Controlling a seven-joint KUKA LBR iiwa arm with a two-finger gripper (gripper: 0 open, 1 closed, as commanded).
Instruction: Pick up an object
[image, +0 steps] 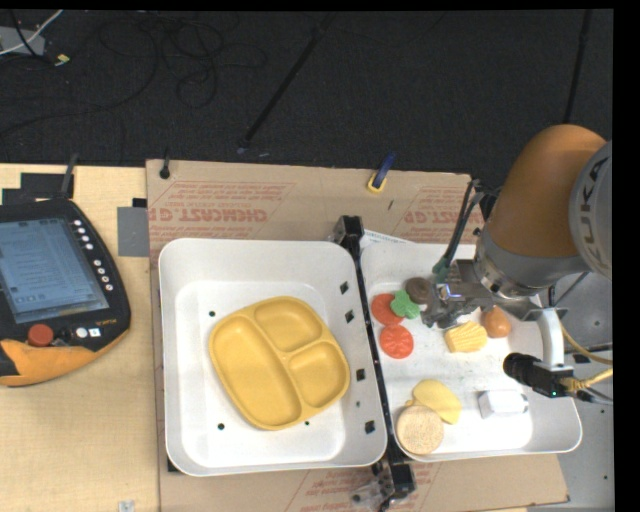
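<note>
Toy food pieces lay scattered in the right bin (560, 440), a yellow wedge (465, 338) just beside the tool (447, 300), which hung low over them, probably to reach one, though I could not tell its opening, and the left bin (190, 270) carried a yellow divided plate (278, 360).

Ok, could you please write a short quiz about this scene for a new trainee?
1. True or false: the yellow tray lies in the left bin.
2. Which lies beside the green piece? A) red piece B) blue cup C) spoon
3. Fill in: the hand hangs over the ___ bin.

Key: 1 true; 2 A, the red piece; 3 right, the right bin.
</note>
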